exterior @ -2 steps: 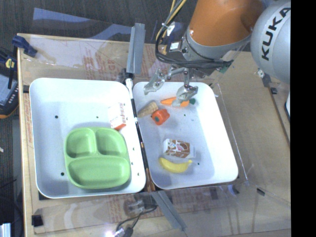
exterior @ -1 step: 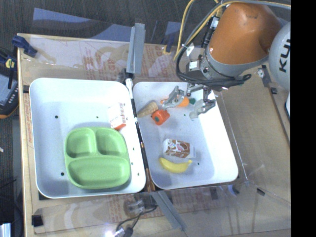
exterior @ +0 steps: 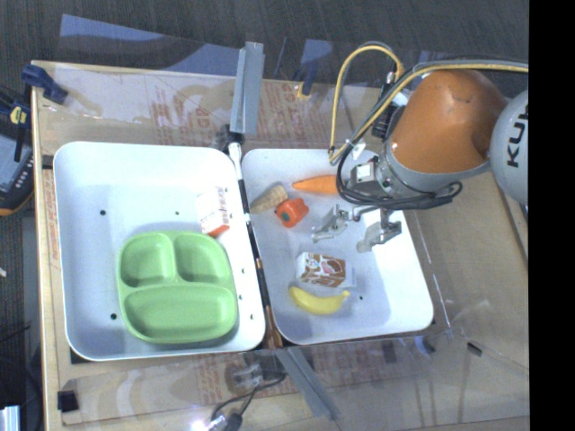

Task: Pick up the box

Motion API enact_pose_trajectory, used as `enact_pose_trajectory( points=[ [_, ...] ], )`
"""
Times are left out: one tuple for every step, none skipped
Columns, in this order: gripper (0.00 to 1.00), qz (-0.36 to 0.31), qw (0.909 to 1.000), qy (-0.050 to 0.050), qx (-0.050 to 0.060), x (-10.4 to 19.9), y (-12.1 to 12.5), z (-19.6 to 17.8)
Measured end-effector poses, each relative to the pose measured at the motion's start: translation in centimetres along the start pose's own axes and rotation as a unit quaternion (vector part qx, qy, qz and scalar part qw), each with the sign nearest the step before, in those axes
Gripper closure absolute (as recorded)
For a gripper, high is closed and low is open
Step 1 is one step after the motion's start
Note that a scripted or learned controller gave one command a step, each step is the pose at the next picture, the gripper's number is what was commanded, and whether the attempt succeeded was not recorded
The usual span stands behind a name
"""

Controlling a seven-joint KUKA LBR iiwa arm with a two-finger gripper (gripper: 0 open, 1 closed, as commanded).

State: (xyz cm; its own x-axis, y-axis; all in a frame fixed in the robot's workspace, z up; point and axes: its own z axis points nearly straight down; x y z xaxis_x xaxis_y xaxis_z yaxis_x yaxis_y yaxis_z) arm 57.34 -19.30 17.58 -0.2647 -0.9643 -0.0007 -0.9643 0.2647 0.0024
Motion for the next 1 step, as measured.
enact_pose_trajectory(
  points=[
    [0.00,0.042,0.9990,0.000,0.013,-5.80,0.19,5.91]
  ],
)
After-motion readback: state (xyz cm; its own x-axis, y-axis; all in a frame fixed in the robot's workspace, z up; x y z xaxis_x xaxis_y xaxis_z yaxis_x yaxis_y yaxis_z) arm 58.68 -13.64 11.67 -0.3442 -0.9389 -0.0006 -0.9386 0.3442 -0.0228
